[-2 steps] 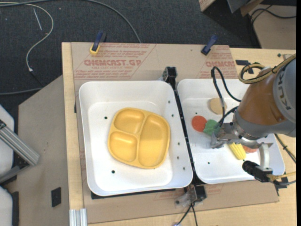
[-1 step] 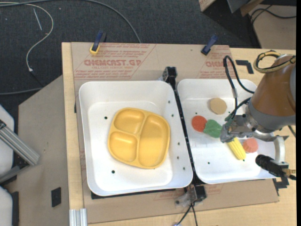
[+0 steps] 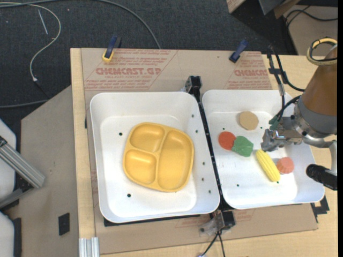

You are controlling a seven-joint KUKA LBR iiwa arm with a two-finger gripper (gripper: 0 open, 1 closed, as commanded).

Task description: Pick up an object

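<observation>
Corn cob (image 3: 267, 165), yellow toy, lies flat in the right bin (image 3: 257, 197), tilted w/ one end at 11 o'clock and the other at 5. Prob. the nearest pick: gripper (image 3: 269, 141) hangs just off its 11 o'clock end, over the bin floor. Can't tell how the gripper is set from this angle; nothing visibly in it.

Handling, my guess: light hollow plastic, stiff, smooth and a bit slippery, rounded so it may roll. Best hold is across the short axis at mid-length, not at the tapered ends.

Around the cob: green piece (image 3: 243, 146) just beside it at 10 o'clock, touching a red piece (image 3: 226, 140) further at 9. Pinkish-red round piece (image 3: 285, 165) right beside the cob at 3 o'clock, tight on that side. Tan disc (image 3: 248, 120) well up at 11 o'clock, apart from the rest.

Left bin (image 3: 102, 143) holds a yellow divided plate (image 3: 158, 156), 3 compartments, nothing in them.
</observation>
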